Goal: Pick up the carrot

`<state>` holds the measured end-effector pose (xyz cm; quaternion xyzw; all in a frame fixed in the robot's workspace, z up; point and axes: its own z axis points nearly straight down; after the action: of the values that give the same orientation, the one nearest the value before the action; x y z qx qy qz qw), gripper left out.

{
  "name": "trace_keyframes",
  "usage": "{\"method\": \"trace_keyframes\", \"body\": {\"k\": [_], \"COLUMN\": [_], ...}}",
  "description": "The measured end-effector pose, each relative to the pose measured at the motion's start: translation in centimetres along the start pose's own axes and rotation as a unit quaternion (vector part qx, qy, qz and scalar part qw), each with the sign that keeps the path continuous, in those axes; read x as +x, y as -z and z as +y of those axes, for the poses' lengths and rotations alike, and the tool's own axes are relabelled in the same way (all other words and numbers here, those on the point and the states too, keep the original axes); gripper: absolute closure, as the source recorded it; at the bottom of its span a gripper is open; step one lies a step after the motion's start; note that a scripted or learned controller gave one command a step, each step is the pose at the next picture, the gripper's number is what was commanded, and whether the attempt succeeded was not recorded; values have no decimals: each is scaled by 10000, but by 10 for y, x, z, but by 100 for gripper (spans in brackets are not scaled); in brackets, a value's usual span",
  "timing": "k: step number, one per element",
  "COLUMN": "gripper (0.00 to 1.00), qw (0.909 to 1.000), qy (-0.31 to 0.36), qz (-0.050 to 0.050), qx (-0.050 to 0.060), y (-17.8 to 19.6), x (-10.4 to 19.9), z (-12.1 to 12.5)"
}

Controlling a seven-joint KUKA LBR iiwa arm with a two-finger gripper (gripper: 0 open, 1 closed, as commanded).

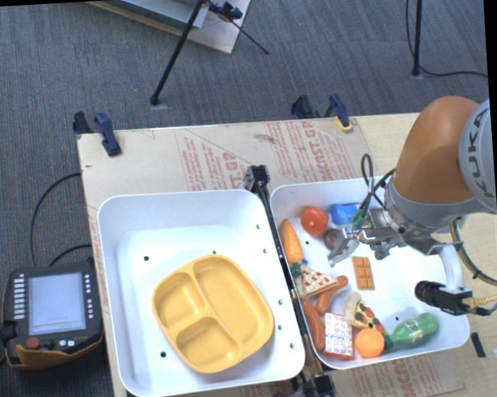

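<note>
Grey KUKA arm w/ orange band (437, 163) reaches in from the right over the right-hand shallow white bin (457, 327). Its claw (347, 244) hangs over the bin's upper middle, just beside a small dark round item (331, 236) that is too small to name. Metal fingers (341, 250) look slightly parted, narrow gap, nothing seen between them; view is blurry there, so prob. a narrow spread rather than closed.

The long orange plastic carrot (291, 242) lies along the left wall of the right bin, near its upper end, pointing roughly top to bottom. It sits left of the claw, apart from it, not touched.

Other stuff in the right bin: red round tomato toy (314, 220) just right of the carrot's top, blue block (345, 213) beside that, brown waffle-like rectangle (363, 273) below the claw, pizza-slice toy (315, 279) just below the carrot, reddish sausage piece (332, 293) under that. At the bottom: red-and-white carton (338, 335), orange round fruit (370, 343), green plastic bottle (413, 330).

Left white bin (132, 235) holds a yellow three-compartment plate (211, 312). Both bins sit on the cardboard-topped bench (186, 155). A teach pendant w/ screen (53, 311) lies on the floor to the left.
</note>
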<state>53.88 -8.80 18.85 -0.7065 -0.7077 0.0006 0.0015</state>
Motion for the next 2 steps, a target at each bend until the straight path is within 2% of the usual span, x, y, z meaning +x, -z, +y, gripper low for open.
{"method": "trace_keyframes", "body": {"k": [1,2], "gripper": [0,0], "qw": [9998,9998], "qy": [182,-176], "qz": [-11,13], "qx": [9,-42], "y": [-103,4], "x": [5,61], "z": [93,25]}}
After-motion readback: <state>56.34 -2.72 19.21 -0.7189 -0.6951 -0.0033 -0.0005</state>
